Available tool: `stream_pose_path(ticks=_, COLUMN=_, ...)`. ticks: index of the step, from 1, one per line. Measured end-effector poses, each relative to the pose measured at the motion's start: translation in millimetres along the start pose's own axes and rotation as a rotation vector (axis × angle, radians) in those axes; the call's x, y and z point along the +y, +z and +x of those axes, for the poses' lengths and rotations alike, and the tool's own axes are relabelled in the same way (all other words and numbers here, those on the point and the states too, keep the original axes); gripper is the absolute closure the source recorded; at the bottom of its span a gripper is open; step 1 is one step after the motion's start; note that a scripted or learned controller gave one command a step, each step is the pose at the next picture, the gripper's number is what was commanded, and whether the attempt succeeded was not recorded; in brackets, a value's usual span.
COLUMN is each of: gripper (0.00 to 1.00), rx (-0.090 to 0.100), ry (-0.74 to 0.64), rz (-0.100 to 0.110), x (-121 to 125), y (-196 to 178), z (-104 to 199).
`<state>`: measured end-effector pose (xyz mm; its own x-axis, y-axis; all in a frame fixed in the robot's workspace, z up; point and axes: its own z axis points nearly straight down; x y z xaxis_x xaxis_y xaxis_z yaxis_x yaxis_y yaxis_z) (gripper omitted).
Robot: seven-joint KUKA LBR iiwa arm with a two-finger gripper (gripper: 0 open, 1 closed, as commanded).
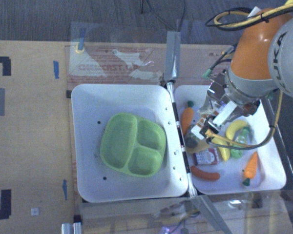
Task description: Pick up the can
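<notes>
From my overhead view, the arm (263, 48) reaches in from the right and hangs over the right bin (278, 177). Its hand (201, 133) sits low over the bin's left side, near the divider between the two bins. I cannot tell how the hand is set, so I cannot say whether it grips anything.

The can (206, 156) lies on its side on the bin floor just below the hand. It looks short and squat, with a dark red label and some pale print on it; its left end shows a dark, rounded rim. The detail is too blurred for me to read the label.

Around the can I see a carrot (186, 118) by the divider above it, a red sausage (205, 174) just below it, a yellow banana (231, 136) to its right, and a second carrot (250, 166) further right. A pale green item under the banana is too unclear to name.

The left bin (88, 106) holds a green divided tray (133, 144), tilted slightly. Both bins rest on the surface (29, 130).
</notes>
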<state>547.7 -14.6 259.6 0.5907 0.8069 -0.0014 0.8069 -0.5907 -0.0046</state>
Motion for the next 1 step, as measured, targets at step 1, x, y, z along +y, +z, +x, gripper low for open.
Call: stream_pose_path(ticks=1, gripper=1.0, rx=0.0, ry=-0.107, rz=-0.005, x=89.0, y=8.3, z=-30.5)
